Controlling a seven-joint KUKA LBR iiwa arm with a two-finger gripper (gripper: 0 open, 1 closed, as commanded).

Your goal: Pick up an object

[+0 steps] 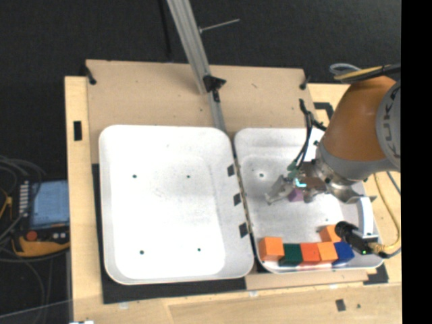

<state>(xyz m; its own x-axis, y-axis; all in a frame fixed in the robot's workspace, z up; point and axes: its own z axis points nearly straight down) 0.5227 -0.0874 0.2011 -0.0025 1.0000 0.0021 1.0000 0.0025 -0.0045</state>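
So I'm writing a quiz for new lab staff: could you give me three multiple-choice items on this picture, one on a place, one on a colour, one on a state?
1. Where do the blocks lie?
A. right bin, near edge
B. left bin, centre
C. on the bench outside the bins

2. What colour is the small object by the gripper?
A. yellow
B. purple
C. white

3. How does the arm stand?
A. parked off the bench
B. over the left bin
C. reaching into the right bin

Answers:
1 A: the row of blocks sits along the right bin's near edge.
2 B: the small object beside the gripper is purple.
3 C: the arm leans over that bin.
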